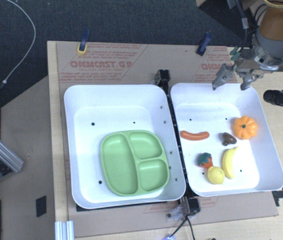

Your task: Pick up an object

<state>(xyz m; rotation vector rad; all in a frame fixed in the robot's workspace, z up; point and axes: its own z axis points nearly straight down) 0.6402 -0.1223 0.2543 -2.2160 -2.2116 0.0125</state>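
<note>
The right bin (pixel 201 96) holds an orange pumpkin (pixel 245 127), a red sausage (pixel 195 135), a small brown piece (pixel 228 139), a yellow banana (pixel 229 162), a lemon (pixel 216 175) and a small red and green toy (pixel 204 159). My gripper (pixel 230 82) hangs open above the bin's far edge, with nothing between its fingers. It sits well behind the pumpkin and the sausage.
The left bin (pixel 81 104) holds a green divided plate (pixel 133 162). Black clamps (pixel 162 77) join the bins at the middle. Blue clips (pixel 204 43) stand on the cardboard's far edge. The grey and orange arm (pixel 276 29) fills the top right corner.
</note>
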